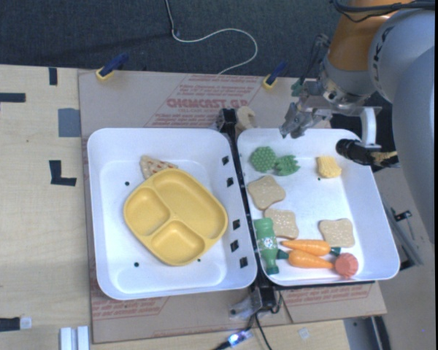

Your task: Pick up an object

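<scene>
- Up at two o'clock in the camera view, the gripper [292,127] hangs over the far rim of the right bin [365,188], below the arm's orange band [354,39].
- Its fingers are dark and small against the rim; whether they are apart or closed cannot be told, and nothing is seen between them.
- Just beside it, toward seven o'clock, the green broccoli [272,160] lies in the right bin's far left part.
- At three o'clock from the broccoli sits the yellow corn piece [328,167].
- Three bread slices lie in this bin: one [266,192] at six o'clock from the broccoli, another [282,224] nearer still, a third [338,232] toward the near right.
- Along the near edge lie a green bottle [265,245], two carrots [306,254] touching one another, and a red ball [346,265] at the carrots' three o'clock end.
- Over in the left bin [106,195], a yellow divided tray [175,216] sits in the middle, with a waffle-patterned wedge [155,166] poking out from under its eleven o'clock edge.
- Both bins rest on a cardboard sheet [197,100].
</scene>
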You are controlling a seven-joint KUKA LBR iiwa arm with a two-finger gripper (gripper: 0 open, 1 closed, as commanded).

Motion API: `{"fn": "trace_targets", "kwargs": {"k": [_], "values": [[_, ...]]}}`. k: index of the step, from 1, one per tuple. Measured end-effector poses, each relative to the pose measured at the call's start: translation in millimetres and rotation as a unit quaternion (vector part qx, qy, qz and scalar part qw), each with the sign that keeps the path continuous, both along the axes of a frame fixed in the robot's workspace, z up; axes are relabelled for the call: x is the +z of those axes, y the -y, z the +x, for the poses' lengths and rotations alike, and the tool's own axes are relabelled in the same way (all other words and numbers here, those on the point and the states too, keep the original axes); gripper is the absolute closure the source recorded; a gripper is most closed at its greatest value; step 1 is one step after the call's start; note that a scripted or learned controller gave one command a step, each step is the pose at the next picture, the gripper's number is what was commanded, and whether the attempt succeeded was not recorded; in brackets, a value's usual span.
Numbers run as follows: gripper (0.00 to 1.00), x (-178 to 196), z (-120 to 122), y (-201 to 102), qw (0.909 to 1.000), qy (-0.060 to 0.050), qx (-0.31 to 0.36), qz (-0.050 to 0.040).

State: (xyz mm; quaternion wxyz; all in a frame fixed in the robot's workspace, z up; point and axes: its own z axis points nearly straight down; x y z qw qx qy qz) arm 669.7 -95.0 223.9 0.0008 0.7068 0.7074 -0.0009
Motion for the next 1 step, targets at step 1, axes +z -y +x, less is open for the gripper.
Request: {"fn": "trace_targets", "kwargs": {"k": [1], "values": [[1.00, 4.2, -19.4, -2.9, 1.0000, -0.001, -0.001, 0.0007]]}}
